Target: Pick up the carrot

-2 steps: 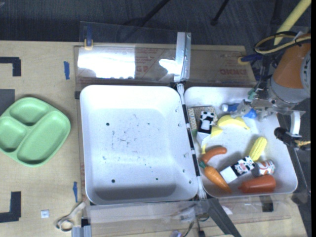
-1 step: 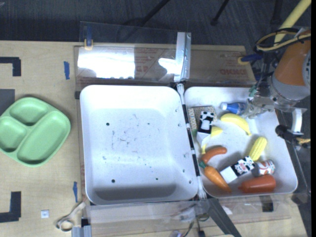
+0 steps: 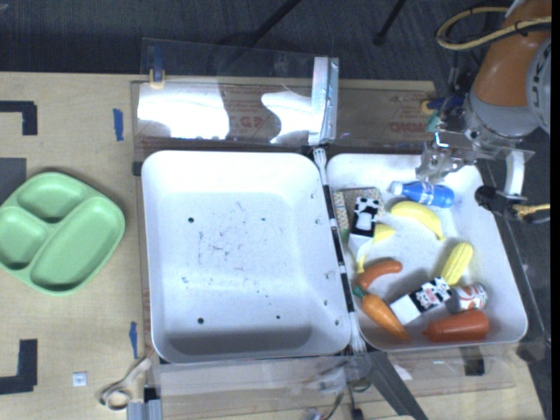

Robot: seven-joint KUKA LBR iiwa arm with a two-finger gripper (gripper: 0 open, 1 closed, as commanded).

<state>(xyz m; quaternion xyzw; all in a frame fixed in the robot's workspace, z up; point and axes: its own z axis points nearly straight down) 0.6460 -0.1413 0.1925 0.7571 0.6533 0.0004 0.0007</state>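
Note:
The carrot (image 3: pixel 383 314) is a short orange cone lying near the front left corner of the right bin (image 3: pixel 512 274). It points toward the bin's left wall and touches a small black-and-white carton (image 3: pixel 420 298). My gripper (image 3: pixel 434 166) hangs over the far end of the same bin, just above a blue bottle (image 3: pixel 423 192). It is well away from the carrot, with nothing seen in it.
The right bin also holds a banana (image 3: pixel 418 216), a corn cob (image 3: pixel 457 262), an orange-red pepper (image 3: pixel 377 271), a red item (image 3: pixel 456 325), a small can (image 3: pixel 472 297) and a cow-print carton (image 3: pixel 366 214). The left bin (image 3: pixel 175 182) adjoins it. A green divided plate (image 3: pixel 58 231) sits far left.

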